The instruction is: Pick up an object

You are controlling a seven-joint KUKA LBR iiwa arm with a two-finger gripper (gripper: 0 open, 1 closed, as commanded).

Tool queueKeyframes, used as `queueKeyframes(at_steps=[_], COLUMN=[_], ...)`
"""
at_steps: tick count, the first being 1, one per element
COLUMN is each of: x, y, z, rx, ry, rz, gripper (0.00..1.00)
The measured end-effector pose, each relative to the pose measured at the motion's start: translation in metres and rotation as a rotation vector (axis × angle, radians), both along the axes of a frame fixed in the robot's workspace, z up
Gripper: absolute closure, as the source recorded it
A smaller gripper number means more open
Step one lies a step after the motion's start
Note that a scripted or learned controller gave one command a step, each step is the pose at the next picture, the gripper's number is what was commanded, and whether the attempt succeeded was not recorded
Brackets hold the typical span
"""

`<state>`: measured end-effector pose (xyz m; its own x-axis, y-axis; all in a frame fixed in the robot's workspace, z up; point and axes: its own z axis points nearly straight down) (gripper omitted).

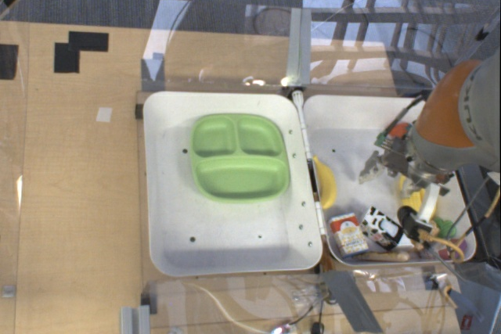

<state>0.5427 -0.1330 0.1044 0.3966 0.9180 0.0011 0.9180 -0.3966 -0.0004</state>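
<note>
Gripper (374, 167): right of centre, low over the right bin (344, 121); whether it grips anything cannot be told.
Objects: a banana (326, 184) just left of it; a small carton (349, 235) and other items at the bin's lower edge.
Left bin (168, 246): green plate (238, 156).

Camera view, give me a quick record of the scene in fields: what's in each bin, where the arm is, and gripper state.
left bin: holds a green divided plate, three compartments, lying flat
right bin: holds a yellow banana-like item by the left wall, a small red and white carton, a black and white item, plus cluttered small items at the near right corner
arm: over the right bin, orange band visible
gripper: low over the right bin's middle; finger state cannot be told
held object: none visible
</note>
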Motion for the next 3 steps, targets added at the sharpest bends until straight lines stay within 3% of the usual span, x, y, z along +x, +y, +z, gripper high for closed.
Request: queueKeyframes(at_steps=[1, 2, 3], x=[0.0, 0.041, 0.01], y=[0.0, 0.019, 0.015], z=[0.0, -0.014, 0.025], rx=[0.0, -0.002, -0.001], ry=[0.0, -0.013, 0.0], rz=[0.0, -0.024, -0.205], gripper=[0.0, 0.0, 0.0])
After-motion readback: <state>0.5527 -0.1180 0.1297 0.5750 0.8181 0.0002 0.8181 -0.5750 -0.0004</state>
